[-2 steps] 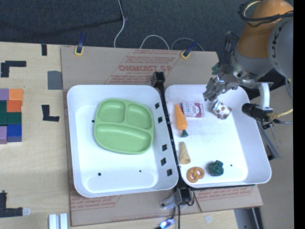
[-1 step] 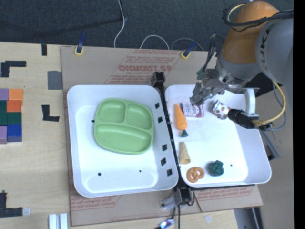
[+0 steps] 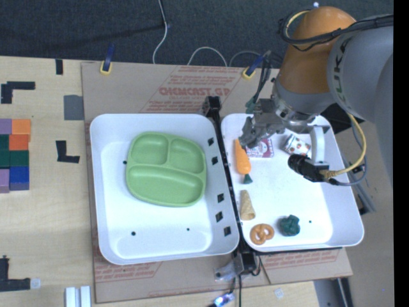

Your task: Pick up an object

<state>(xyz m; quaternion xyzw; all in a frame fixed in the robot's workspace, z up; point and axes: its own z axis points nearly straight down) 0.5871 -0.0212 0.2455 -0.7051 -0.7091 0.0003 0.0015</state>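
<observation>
Camera view
Arm: reaches in from the right of the frame.
Gripper (image 3: 254, 135): low over the right bin (image 3: 319, 200), upper left part; finger state cannot be told.
Candidates: carrot (image 3: 241, 158) just beside the gripper; cone (image 3: 246, 204), pretzel (image 3: 261, 233), green lump (image 3: 290, 224) lower down.
Left bin (image 3: 108, 190): green divided plate (image 3: 167, 169).
Progress: nothing visibly lifted; grasp and lift judged outstanding.

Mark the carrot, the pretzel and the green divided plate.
carrot (image 3: 242, 159), camera view, middle of its orange body
pretzel (image 3: 261, 233), camera view, its centre
green divided plate (image 3: 150, 184), camera view, lower compartment
</observation>
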